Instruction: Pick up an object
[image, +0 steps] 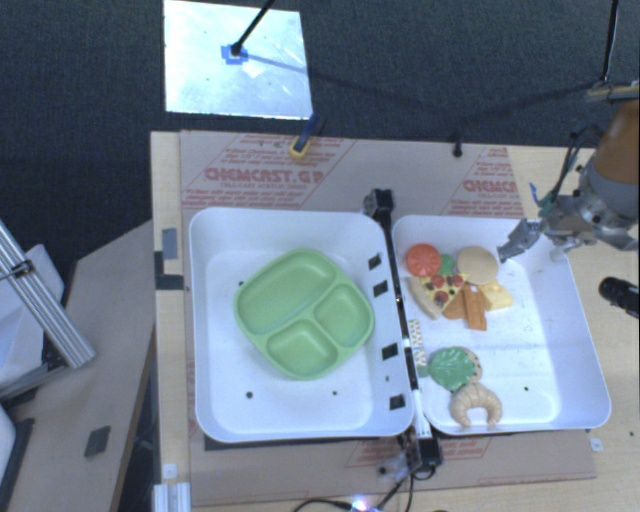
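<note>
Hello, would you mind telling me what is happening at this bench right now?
A robot arm reaches in from the right, its gripper poised over the upper right part of the right bin, with nothing visibly held. That bin holds toy food: a tomato, a bun, a pizza slice, a green leafy piece and a croissant. The left bin holds a green divided plate. No object has been picked up yet.
</note>
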